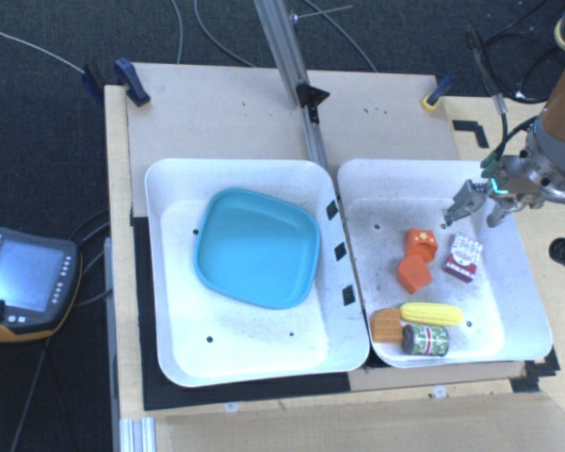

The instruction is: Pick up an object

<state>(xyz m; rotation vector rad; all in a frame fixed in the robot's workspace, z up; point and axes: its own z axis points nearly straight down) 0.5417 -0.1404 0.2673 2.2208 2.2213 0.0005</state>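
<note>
I find the two-finger gripper spread and empty above the right white bin. I should centre over the small red-and-white carton, then descend squarely.

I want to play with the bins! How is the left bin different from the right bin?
The left bin holds one big blue plate; the right bin holds several small things, like a corn cob and a can. The gripper is over the right bin, not the left bin. Both are shallow and white.
</note>
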